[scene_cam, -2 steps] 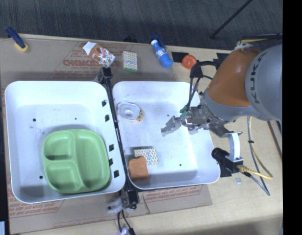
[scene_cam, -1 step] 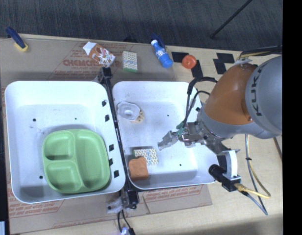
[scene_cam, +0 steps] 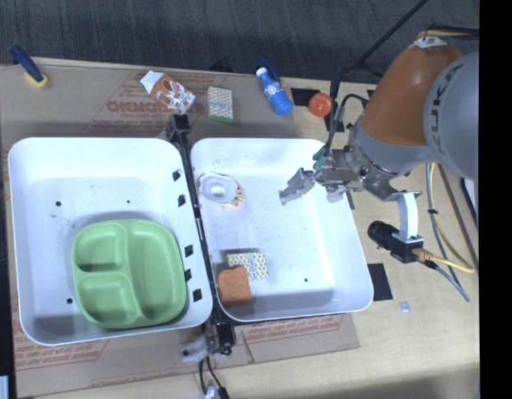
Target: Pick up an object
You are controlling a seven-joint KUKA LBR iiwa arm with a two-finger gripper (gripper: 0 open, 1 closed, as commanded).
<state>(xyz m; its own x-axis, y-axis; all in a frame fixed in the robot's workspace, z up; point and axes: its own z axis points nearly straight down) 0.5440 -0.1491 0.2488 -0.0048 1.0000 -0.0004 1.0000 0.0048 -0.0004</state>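
Observation:
My gripper (scene_cam: 296,188) hangs over the upper middle of the right bin (scene_cam: 322,248), reaching in from the right with its fingers apart and nothing between them. To its left in that bin lies a small clear round cup (scene_cam: 217,189). An orange-brown block (scene_cam: 234,285) sits at the bin's front left corner, and a small patterned packet (scene_cam: 250,263) rests just behind it. The left bin (scene_cam: 40,189) holds a green divided plate (scene_cam: 129,271).
Behind the bins on the cardboard lie a blue bottle (scene_cam: 275,92), an orange ball (scene_cam: 321,103), a patterned box (scene_cam: 220,104) and a snack wrapper (scene_cam: 167,91). A blue and yellow clip (scene_cam: 28,66) sits far back left. Cables trail at the right.

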